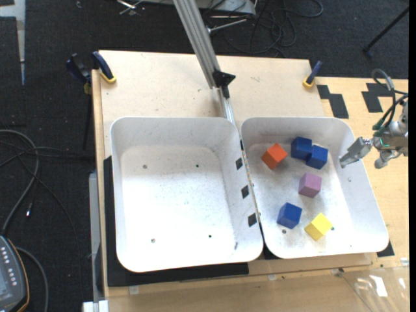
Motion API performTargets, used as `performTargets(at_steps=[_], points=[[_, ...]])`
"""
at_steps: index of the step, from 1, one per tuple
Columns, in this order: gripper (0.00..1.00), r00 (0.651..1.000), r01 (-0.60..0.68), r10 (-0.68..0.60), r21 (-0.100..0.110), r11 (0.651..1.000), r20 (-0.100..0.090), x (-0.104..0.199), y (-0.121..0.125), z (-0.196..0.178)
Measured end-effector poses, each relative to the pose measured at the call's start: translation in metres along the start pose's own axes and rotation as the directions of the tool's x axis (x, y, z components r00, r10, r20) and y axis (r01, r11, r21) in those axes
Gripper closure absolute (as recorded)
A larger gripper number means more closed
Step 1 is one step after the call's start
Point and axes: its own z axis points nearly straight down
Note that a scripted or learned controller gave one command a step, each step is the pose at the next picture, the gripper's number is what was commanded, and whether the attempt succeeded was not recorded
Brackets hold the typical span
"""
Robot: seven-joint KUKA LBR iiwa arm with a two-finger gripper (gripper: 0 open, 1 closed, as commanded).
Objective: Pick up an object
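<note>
Meanwhile, at the bench [273, 77], my gripper [364, 149] hangs at the right rim of the right bin [364, 207], holding nothing; whether it is released or clenched I cannot tell. Well off to my left sits the left bin [175, 194], its floor speckled; beyond it runs a slanted metal rail [195, 34], and cables trail over the dark floor [39, 142] further out. Near me, just left, two dark blue cubes [309, 152] touch each other; further left lies the orange cube [275, 155]; below them the purple cube [310, 185], then another blue cube [290, 214] and the yellow cube [318, 227]. All look small, rigid and light, likely foam or wood; flat opposite faces should take a pinch well; the purple one stands apart, so I judge it the easiest to grasp.
</note>
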Motion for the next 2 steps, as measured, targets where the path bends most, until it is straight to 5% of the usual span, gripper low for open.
performTargets(at_steps=[1, 2], points=[[0.0, 1.0, 0.001, -0.001, 0.008, 1.0, -0.004, 0.052, -0.001, 0.163], [0.0, 1.0, 0.003, -0.003, -0.004, 1.0, 0.001, 0.062, 0.059, 0.184]])
